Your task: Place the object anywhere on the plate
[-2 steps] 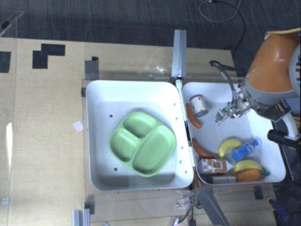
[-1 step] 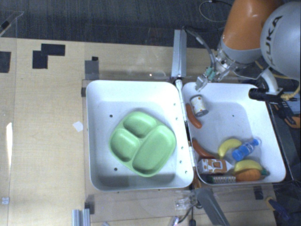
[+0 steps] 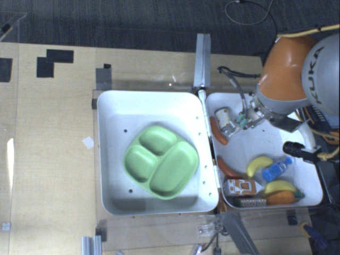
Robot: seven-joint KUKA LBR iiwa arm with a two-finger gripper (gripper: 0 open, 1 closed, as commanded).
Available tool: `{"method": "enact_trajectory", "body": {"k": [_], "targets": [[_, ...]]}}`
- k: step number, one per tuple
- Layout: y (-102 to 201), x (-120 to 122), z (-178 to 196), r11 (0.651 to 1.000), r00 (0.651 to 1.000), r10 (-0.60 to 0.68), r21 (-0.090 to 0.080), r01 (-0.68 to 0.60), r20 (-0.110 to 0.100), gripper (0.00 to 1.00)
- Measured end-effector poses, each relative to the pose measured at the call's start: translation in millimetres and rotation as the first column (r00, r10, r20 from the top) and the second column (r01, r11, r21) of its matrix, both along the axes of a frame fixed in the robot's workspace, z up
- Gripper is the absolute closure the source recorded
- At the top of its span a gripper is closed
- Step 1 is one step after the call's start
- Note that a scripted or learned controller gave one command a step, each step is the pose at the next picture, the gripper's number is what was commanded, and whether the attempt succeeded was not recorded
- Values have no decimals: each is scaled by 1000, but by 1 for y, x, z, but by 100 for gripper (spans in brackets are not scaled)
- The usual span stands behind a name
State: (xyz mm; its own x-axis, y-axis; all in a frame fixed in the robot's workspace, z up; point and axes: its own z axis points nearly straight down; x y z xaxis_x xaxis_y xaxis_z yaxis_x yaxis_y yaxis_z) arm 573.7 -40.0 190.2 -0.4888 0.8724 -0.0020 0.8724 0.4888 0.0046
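A green plate with three compartments lies in the left bin, and nothing rests on it. My gripper is down in the far left corner of the right bin, just above the upper end of a red sausage that lies along the bin's left wall. The wrist hides the gripper's tips, and I see nothing clearly held. The arm's orange band hangs over the bin's back right.
Along the near side of the right bin lie a second red sausage, a banana, a blue bottle, a yellow fruit, an orange and a small carton. A metal divider post stands between the bins.
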Motion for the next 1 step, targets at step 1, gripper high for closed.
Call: {"method": "enact_trajectory", "body": {"k": [1], "targets": [[14, 24, -4, 997, 997, 80, -1, -80, 3, 100]]}}
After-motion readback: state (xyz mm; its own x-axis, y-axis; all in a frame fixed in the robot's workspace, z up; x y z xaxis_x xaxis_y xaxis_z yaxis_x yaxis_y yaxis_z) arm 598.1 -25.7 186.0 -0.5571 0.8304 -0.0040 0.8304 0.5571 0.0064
